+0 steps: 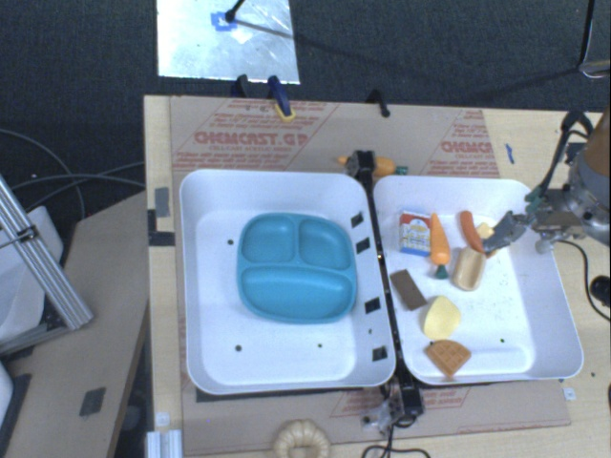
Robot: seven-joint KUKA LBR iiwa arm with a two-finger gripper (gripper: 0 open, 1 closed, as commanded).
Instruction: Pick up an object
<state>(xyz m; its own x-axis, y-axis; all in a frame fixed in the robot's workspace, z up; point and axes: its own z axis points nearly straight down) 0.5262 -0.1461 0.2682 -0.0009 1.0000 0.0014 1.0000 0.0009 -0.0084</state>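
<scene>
1. Watching the gripper [500, 235], I see it low over the right bin [554, 303], near that bin's right edge and toward its far side; whether it is wide or narrow I cannot tell at this size, and I see nothing held in it.
2. Just beside its tip lie a tan cylinder [468, 268] and a red sausage-like piece [467, 229], the likeliest targets.
3. Further toward the divider sit a carrot [438, 241] and a small printed box [414, 233], then a brown bar [408, 289], a yellow wedge [441, 317] and a waffle-brown piece [448, 356] near the bin's near edge.
4. I would centre over one item, the cylinder, straddling its narrow width, clear of neighbours.
5. The left bin [215, 218] holds a blue divided plate [294, 265].
</scene>
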